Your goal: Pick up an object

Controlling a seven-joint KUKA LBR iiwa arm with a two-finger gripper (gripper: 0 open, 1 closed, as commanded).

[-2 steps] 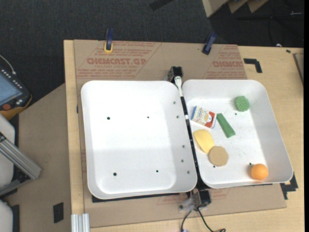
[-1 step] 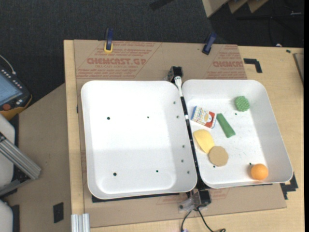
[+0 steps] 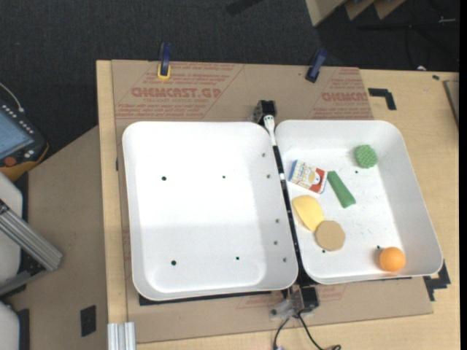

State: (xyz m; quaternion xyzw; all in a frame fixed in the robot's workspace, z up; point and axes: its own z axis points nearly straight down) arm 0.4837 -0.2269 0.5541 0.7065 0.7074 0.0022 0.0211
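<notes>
Six things to choose from, by my count, and all in the right bin (image 3: 390,210)?

Yes, six. At the far right a knobbly green ball (image 3: 365,156). Close to the divider a small white carton (image 3: 307,176) with blue and red print. Just right of it a green bar (image 3: 340,189). Nearer, a yellow lump (image 3: 309,211) touching a tan disc (image 3: 330,235). Well apart from those, an orange ball (image 3: 392,259) by the near right corner.

Which way do they lie from the gripper?

I cannot place it, and whether it is spread or pressed together I cannot tell. The arm works from the right, so I judge the orange ball and the green ball to be on its side, and the carton and yellow lump the longer reach, toward the left bin (image 3: 197,217).

Any long axis to mind?

Only the green bar: it runs from far left to near right, so I think a grasp should close across that line. The orange ball stands clear all round and looks the easiest pick.

Anything hard to make out?

The carton's print is too small to read. What the yellow lump is, I cannot say. Where lump and disc meet, I cannot tell whether one overlaps the other
</notes>
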